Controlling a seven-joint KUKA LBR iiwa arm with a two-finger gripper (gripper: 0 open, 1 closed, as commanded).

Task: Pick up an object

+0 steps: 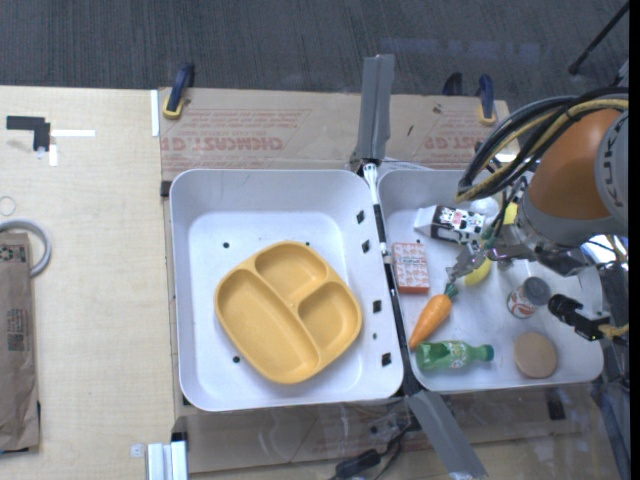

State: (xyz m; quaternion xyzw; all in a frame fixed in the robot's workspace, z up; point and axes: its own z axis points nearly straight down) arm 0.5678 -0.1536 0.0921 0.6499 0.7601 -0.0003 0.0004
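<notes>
A: Where's the two-finger gripper (pixel 468 265)?
B: Low in the right white bin (pixel 560 373), fingers slightly apart, gripping nothing, touching a yellow banana (pixel 478 271).
A: Room?
B: Little; the orange carrot (pixel 431 318) lies near, bare floor toward the far wall.

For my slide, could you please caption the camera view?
Gripper over right bin near carrot; yellow plate in left bin.

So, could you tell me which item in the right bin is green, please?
The bottle, lying on its side near the front wall; the carrot beside it is orange, green only at its tip.
</notes>
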